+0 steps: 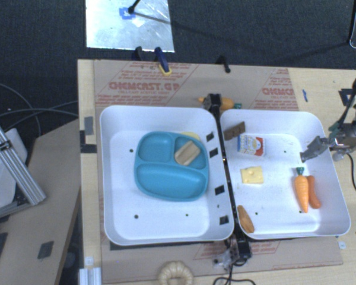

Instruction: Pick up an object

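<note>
My gripper [313,149] hangs over the right rim of the right bin [285,230], reaching in from the right. Just below it lie an orange carrot [301,193] and a darker orange piece [314,193] side by side, apart from the gripper. Further left in the same bin are a small milk carton [251,144], a yellow cheese slice [252,175], a brown block [234,130] and a brown bread roll [245,218] at the front left corner. Nothing shows in the gripper's grasp.
The left bin [118,218] holds a blue divided plate [169,174] with a tan bread piece [187,153] on it and a yellow item [191,136] behind. An orange object [226,104] sits behind the divider. A pale ring [175,274] lies at the bench front.
</note>
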### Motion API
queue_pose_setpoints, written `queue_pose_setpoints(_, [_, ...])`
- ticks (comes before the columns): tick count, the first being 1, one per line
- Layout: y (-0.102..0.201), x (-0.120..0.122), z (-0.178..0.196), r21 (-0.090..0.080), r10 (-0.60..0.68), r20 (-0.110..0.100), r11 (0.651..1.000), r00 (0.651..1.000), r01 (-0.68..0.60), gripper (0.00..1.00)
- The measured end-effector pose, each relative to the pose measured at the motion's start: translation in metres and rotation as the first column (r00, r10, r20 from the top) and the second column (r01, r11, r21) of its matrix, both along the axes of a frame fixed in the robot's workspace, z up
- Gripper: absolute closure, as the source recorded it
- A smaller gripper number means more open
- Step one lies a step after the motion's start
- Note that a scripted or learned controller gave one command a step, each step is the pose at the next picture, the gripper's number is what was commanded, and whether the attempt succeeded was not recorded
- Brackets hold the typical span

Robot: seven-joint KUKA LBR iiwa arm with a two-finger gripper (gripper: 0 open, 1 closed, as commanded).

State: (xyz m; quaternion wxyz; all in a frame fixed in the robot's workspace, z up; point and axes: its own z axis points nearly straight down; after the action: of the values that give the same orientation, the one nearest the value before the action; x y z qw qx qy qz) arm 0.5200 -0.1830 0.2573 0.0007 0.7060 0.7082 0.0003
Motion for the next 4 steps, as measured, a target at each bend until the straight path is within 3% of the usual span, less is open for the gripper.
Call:
queue_pose_setpoints(2, [0.0,0.001,-0.104,0.002,-0.002,-0.004,1.0,1.0,0.002,0.0])
queue_pose_setpoints(3, [-0.005,0.013,-0.15,-0.008,-0.003,0.01,1.0,1.0,0.003,0.0])
queue_pose_setpoints(4, [-0.005,0.014,-0.174,0.001,-0.002,-0.002,1.0,1.0,0.002,0.0])
